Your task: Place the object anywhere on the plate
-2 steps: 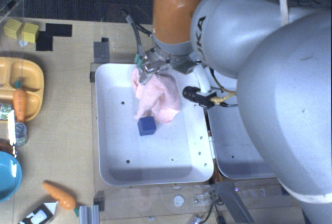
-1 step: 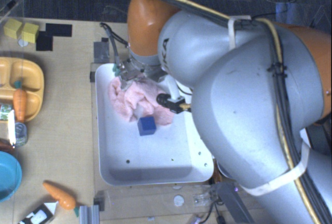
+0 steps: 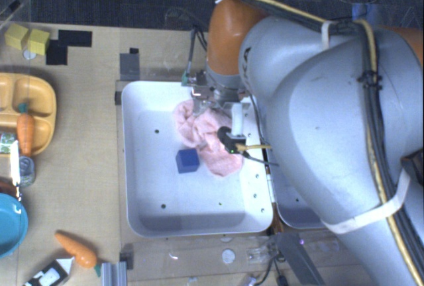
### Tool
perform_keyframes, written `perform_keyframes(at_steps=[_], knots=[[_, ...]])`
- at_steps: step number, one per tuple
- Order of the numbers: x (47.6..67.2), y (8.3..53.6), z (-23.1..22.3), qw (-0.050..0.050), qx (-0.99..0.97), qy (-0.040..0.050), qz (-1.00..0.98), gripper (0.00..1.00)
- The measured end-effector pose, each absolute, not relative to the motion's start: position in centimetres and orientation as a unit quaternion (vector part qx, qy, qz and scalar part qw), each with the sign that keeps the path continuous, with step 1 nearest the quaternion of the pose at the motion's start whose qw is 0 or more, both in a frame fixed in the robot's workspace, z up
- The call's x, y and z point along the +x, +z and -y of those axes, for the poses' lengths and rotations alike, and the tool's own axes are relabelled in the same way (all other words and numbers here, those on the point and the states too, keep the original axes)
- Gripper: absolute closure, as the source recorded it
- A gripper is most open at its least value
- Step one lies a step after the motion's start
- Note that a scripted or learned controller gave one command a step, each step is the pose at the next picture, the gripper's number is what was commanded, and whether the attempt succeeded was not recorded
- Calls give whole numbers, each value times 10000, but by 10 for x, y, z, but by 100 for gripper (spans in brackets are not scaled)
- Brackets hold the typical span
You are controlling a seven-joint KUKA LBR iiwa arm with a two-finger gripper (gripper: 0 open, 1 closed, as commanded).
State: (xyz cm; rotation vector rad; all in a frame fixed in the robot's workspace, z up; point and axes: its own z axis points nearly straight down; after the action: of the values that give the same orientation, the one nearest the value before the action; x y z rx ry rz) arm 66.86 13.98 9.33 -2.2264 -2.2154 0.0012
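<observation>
The arm [image 3: 318,112] reaches in from the right and leans over the left bin [image 3: 142,212], its orange band [image 3: 228,33] above the wrist. The tool [image 3: 213,100] sits at the bin's upper middle, right over a crumpled pink cloth [image 3: 205,136]; how wide it stands, and whether it has hold of anything, cannot be told, since the wrist and cloth cover it. The cloth lies bunched on the bin floor, its long axis running from upper left to lower right, with no clear pointing end. A small blue cube [image 3: 187,161] rests just beside the cloth's lower left edge, touching or nearly so. A black part with yellow cable [image 3: 232,140] overlaps the cloth's right side. On the tabletop [image 3: 86,145] left of the bin sit a yellow divided tray [image 3: 41,102] with a carrot [image 3: 25,134] in it, a blue plate [image 3: 10,225] at the left edge, well apart from the cloth, and another carrot [image 3: 76,250] near the bottom. Two yellow blocks [image 3: 28,40] and black pieces [image 3: 66,45] lie at upper left. No writing can be read anywhere.
</observation>
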Motion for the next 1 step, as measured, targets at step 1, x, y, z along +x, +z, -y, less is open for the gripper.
perform_keyframes(at_steps=[1], knots=[[627, 92, -239, -14, -7676, -78, 6408, 100]])
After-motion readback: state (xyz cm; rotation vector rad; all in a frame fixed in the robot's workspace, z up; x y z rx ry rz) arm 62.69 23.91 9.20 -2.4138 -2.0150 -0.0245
